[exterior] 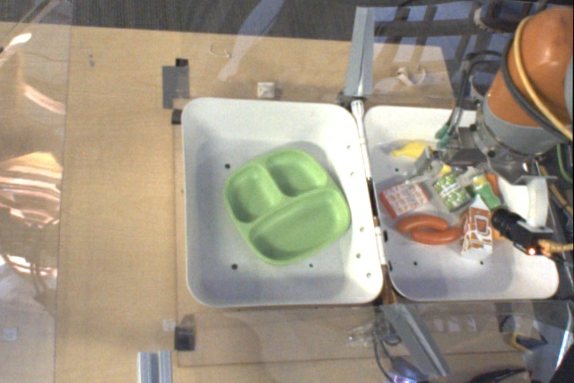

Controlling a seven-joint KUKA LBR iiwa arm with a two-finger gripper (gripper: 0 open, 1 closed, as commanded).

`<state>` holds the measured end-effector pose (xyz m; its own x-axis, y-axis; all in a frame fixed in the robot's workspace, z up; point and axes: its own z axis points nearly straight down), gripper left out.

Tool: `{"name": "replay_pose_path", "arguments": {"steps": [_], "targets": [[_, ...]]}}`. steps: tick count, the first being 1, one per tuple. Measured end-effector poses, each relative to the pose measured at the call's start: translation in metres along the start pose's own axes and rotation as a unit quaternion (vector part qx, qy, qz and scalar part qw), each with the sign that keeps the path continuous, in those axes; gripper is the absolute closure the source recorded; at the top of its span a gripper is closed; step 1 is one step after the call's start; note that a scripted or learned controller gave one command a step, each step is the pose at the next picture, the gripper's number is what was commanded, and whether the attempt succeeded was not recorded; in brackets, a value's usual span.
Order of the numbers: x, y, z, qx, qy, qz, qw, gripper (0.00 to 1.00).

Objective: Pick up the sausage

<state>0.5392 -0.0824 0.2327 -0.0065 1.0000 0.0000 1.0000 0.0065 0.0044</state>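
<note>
In the right bin (538,287), near its left wall, the sausage (428,229) is lying free, a curved orange-red piece. It is touching a red-and-white packet (404,195) above it and a small carton (477,230) on its right. A green packet (449,189) and something yellow (410,150) are lying further up. The gripper (459,159) is hanging over this clutter, above the sausage and not on it; I cannot tell how it is set. The approach is in hand, I think. Next it needs to come down toward the sausage, clear of the carton. The green plate (287,206) is sitting in the left bin (206,193).
</note>
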Motion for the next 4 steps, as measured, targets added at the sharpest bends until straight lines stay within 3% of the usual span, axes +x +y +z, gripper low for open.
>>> {"name": "replay_pose_path", "arguments": {"steps": [1, 2, 3, 4], "targets": [[-0.031, -0.04, 0.125, 0.001, 0.0, -0.031, 0.9995, 0.0], [-0.043, -0.012, 0.139, -0.007, 0.001, 0.102, 0.9948, 0.0], [-0.046, 0.064, 0.14, -0.001, -0.001, 0.11, 0.994, 0.0], [-0.072, 0.117, 0.141, 0.026, -0.006, 0.139, 0.99, 0.0]]}}
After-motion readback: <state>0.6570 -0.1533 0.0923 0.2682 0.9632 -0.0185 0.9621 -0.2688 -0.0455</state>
